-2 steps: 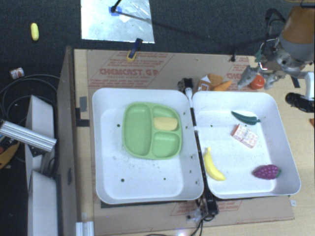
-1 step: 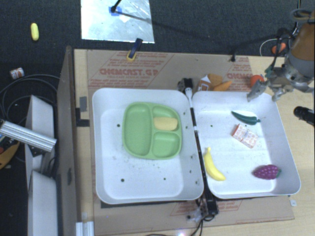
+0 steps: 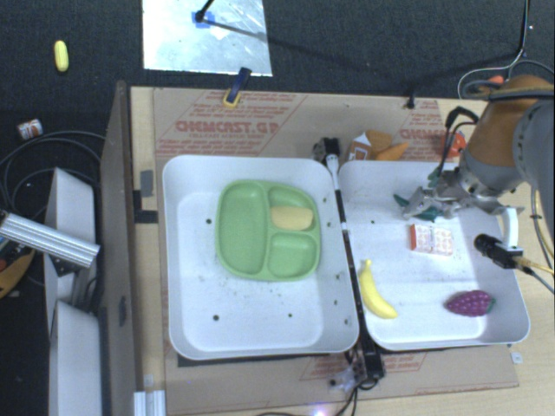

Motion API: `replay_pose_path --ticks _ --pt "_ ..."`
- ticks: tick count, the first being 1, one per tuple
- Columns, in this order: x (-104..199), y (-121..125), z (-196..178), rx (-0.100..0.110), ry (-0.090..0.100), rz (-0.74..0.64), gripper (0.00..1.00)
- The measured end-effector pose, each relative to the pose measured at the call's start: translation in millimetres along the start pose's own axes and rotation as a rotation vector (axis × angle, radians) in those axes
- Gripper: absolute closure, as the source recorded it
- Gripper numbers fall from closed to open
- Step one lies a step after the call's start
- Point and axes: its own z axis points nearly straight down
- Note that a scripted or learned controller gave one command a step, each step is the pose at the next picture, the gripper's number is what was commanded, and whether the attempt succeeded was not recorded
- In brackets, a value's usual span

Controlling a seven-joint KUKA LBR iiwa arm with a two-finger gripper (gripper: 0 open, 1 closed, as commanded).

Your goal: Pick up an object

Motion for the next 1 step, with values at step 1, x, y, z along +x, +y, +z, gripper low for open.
replay_pose_path --ticks 1 --pt "39.5 26.2 -6.1 -0.007 -0.001 -0.008 0.00"
